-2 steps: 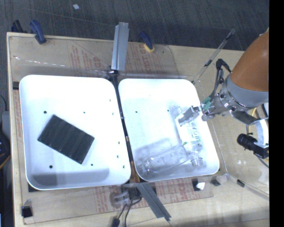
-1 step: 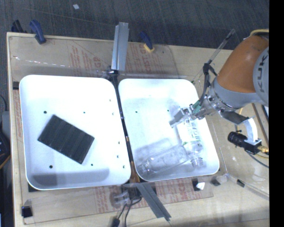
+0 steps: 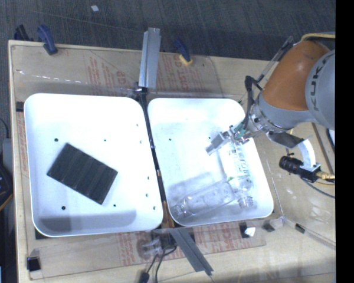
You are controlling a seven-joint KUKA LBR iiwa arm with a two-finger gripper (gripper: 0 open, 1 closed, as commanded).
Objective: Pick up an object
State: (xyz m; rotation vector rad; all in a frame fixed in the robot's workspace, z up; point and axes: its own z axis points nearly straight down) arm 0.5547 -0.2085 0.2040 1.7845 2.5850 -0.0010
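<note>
The gripper (image 3: 223, 139) hangs over the right bin (image 3: 183, 114), near its upper right — can't tell how its tips are set. Two clear plastic bottles (image 3: 203, 200) lie in that bin's lower right corner, and a dark ribbed slab (image 3: 82, 173) sits tilted in the left bin (image 3: 76, 108).

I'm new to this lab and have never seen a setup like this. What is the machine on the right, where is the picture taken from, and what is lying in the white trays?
One camera looks down at a slant on a bench with two shallow white bins. The grey and orange thing is a robot arm reaching in from the right; its gripper hangs over the right bin. That bin holds clear plastic bottles. The left bin holds a dark flat rectangular pad. Nothing visibly sits between the fingers.
</note>
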